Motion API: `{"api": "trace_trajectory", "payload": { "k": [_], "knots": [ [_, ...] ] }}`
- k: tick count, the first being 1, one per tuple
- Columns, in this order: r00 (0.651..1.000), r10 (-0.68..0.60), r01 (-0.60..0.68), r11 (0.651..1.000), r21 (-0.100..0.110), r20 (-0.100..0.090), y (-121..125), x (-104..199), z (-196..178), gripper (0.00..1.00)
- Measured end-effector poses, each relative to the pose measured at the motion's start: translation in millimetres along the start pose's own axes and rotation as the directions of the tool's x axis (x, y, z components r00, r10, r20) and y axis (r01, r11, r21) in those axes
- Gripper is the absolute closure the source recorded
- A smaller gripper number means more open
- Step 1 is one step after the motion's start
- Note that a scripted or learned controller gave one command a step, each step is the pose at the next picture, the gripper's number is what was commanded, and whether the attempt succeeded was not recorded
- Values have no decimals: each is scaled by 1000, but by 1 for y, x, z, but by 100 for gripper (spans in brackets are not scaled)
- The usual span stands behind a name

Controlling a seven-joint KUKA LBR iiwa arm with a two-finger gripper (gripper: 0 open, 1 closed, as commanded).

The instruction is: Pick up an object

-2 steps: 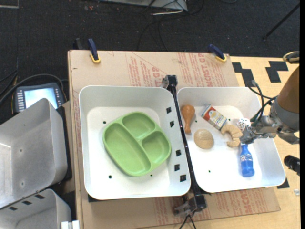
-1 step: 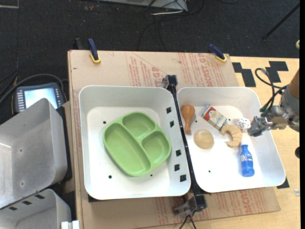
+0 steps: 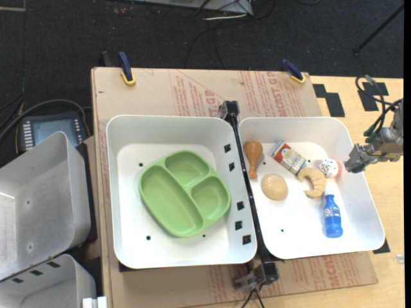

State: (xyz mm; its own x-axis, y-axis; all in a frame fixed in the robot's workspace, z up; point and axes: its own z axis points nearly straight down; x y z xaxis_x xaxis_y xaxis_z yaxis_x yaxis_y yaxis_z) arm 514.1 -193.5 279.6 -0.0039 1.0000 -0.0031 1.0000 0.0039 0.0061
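Your gripper [image 3: 355, 161] sits at the right bin's [image 3: 359, 236] right edge, near the white ball [image 3: 329, 167]. You cannot tell how its jaws stand. The blue bottle [image 3: 331, 215] lies below.

My gripper [image 3: 355, 162]: a small, blocky end piece in dull grey metal, darker toward its tip, too blurred for its finer parts to be told apart. My wrist section [image 3: 385, 136]: a short, light-grey housing with a rounded outline and a paler top face. My cables [image 3: 376, 98]: thin dark leads that loop above the wrist housing and run along it, gathered near a small dark fitting. No screws, printed markings or lettering can be made out on any of my surfaces.
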Motion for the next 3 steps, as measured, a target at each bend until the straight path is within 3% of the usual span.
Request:
{"api": "trace_trajectory", "payload": {
  "k": [2, 3],
  "knots": [
    [1000, -3, 3, 1000, 7, -4, 2, 95, 28, 100],
    [1000, -3, 3, 1000, 7, -4, -3, 143, 24, 100]
  ]
}}
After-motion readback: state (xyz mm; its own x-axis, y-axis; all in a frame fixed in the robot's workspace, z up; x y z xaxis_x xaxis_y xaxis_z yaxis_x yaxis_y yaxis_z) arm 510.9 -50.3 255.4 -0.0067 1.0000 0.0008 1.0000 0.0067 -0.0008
